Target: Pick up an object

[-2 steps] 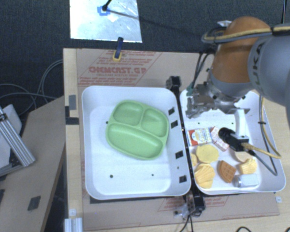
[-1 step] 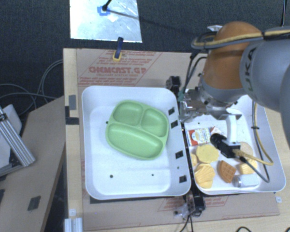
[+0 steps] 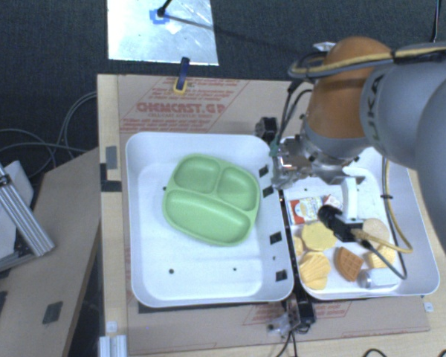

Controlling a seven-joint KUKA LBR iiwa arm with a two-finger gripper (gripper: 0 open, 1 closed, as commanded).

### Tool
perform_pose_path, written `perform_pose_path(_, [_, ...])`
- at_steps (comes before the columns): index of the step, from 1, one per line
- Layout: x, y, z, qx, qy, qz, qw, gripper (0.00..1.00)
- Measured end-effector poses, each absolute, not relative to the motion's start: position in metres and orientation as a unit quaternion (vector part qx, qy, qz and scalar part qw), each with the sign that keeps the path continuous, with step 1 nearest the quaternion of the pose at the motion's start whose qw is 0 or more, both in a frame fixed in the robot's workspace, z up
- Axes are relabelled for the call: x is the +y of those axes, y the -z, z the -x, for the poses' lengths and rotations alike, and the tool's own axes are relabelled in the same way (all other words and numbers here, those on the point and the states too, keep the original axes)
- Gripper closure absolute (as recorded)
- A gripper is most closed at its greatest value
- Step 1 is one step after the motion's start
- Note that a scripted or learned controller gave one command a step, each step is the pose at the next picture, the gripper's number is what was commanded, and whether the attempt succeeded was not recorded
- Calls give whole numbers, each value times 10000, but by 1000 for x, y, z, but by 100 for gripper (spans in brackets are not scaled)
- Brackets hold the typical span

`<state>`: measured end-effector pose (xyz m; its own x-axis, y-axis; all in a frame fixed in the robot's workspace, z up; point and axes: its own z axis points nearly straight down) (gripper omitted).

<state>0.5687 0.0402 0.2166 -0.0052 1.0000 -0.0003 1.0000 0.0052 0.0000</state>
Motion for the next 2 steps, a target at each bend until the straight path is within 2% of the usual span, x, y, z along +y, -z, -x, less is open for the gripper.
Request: perform_pose_path(2, [40,-215,-564,7075,1,-7067,1,100])
